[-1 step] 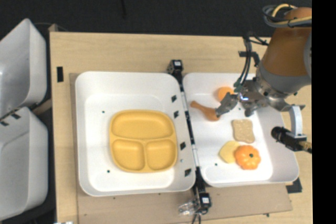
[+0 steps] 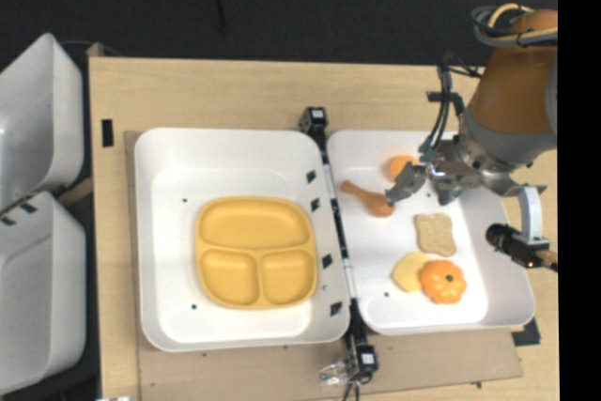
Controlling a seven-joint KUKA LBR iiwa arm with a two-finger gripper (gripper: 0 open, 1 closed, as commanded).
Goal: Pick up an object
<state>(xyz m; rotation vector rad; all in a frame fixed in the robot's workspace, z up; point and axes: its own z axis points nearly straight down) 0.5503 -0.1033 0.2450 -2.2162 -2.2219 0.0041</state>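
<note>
Your claw [image 2: 424, 185] hangs low over the right bin [image 2: 507, 310], with the arm [image 2: 512, 99] reaching in from behind it. Its two fingers [image 2: 402, 188] look spread apart, and nothing sits between them, so count it as holding nothing.

Just ahead of the claw and a touch to its left lies a wooden spoon [image 2: 368, 198], bowl end nearest the fingers, handle trailing away toward the divider between the bins. It is brown, slim and flat on the floor of the bin (a low profile, so you would likely need to come down close to catch it). Tucked right against the claw on its far side is a small orange fruit [image 2: 400, 167], partly hidden by the fingers. Either of these looks like the probable target, given how the claw hovers between them.

Below the claw, nearer you, a slice of bread [image 2: 435, 235] lies flat, and past that sit a pale yellow piece [image 2: 407, 272] touching a little pumpkin [image 2: 443, 282]. Well off to the claw's left, in the other bin [image 2: 164, 164], rests a yellow divided plate [image 2: 255, 252].
</note>
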